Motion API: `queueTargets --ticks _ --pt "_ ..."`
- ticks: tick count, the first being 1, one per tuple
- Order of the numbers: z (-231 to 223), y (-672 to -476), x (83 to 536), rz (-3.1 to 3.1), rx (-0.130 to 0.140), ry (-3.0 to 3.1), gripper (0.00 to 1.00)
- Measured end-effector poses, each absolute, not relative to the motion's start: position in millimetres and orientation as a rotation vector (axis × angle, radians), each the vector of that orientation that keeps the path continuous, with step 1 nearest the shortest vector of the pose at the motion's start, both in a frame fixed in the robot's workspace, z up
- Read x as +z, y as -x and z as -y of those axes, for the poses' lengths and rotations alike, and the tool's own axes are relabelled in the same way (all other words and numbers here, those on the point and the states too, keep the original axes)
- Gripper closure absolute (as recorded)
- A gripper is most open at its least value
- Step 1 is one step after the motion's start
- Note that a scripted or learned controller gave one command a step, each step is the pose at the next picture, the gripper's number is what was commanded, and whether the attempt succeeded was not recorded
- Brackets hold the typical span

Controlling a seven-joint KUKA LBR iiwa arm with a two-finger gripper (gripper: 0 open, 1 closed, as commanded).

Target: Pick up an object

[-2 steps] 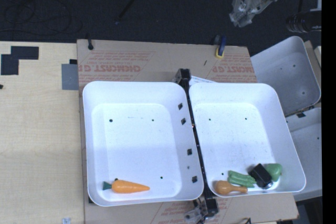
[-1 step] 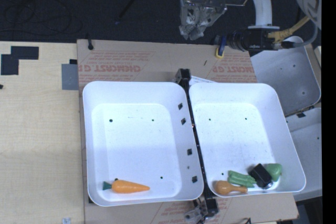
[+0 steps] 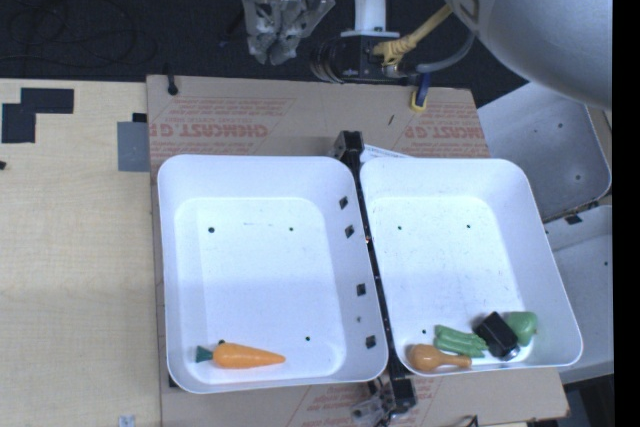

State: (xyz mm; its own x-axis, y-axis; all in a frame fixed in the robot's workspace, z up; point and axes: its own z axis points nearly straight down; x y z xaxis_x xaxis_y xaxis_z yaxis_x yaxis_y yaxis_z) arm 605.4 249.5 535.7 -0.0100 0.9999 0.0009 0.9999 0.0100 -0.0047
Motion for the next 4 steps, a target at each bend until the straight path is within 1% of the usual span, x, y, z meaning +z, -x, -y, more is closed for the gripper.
queueTargets --ticks 1,2,3,4 --pt "-242.6 -582.9 537.2 2.221 0.009 2.217 1.0" --pt "-243.9 -485.5 538.4 2.225 0.008 2.212 1.0" --pt "-154.3 -554.7 536.5 2.211 0.007 2.233 1.0" --pt "-114.2 -575.2 415.6 2.211 0.024 2.222 1.0"
